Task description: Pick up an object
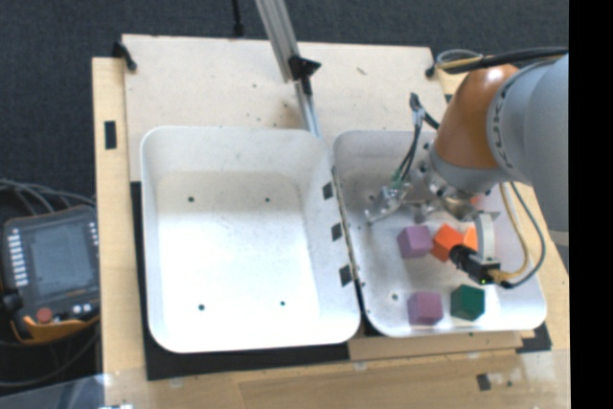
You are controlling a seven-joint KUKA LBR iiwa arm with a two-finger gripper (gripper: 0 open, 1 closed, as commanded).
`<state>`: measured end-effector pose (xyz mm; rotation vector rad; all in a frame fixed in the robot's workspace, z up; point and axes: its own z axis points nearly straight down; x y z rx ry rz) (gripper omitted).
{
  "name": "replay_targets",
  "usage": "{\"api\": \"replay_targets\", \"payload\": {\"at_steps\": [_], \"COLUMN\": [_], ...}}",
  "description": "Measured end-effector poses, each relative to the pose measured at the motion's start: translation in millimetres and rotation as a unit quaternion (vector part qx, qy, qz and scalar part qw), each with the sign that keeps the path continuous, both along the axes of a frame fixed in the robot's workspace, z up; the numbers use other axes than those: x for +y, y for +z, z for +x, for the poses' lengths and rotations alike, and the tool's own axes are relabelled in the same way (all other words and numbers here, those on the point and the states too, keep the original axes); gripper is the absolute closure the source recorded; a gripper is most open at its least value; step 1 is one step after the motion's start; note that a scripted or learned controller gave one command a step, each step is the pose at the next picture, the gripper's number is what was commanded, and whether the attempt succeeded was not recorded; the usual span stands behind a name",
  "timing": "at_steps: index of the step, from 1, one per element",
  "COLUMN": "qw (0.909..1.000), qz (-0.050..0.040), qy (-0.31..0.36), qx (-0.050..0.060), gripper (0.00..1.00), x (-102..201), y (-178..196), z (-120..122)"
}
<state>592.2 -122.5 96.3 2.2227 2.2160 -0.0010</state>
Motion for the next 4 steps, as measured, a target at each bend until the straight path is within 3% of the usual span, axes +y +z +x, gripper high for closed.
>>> {"api": "replay_targets", "payload": {"at_steps": [1,2,3,4], "qw": [1.0000,1.0000,1.0000,1.0000], "qz": [0.0001,0.0002,0.0004,0.0021], "qy": [-0.004,-0.001,0.003,0.005], "qx": [-0.003,-0.003,-0.003,0.000], "gripper": [1.00,1.00,1.00,1.00], "x": [-1,-7,-9,35], "y": [13,75,115,124], "z": [1,-2,-1,-9]}}
